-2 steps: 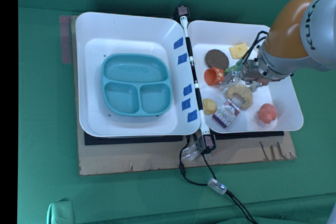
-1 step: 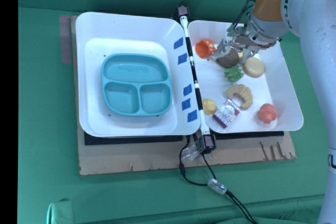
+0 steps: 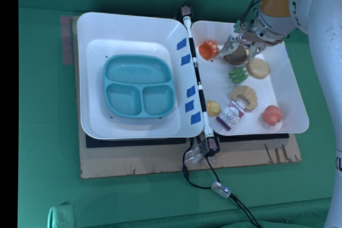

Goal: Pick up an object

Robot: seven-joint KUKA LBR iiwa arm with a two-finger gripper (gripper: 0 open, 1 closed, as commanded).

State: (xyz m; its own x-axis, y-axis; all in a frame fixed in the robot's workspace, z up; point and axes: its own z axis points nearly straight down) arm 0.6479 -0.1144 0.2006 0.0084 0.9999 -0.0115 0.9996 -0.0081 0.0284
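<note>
My gripper (image 3: 238, 53) hangs low over the far part of the right bin (image 3: 291, 91). It is open, with a dark brown round object (image 3: 235, 58) between its spread fingers; whether they touch it I cannot tell. An orange cup (image 3: 209, 49) lies just left of the gripper. A small green item (image 3: 238, 74) and a beige round piece (image 3: 258, 68) sit just in front of it. Nearer the front are a croissant (image 3: 245, 96), a yellow piece (image 3: 213, 108), a purple and white box (image 3: 231, 115) and a red-orange fruit (image 3: 272, 115).
The left bin (image 3: 96, 29) holds a teal divided plate (image 3: 139, 86). A black and white divider bar (image 3: 195, 69) with blue tape tabs runs between the bins. A cable (image 3: 214, 181) trails off the front of the bench.
</note>
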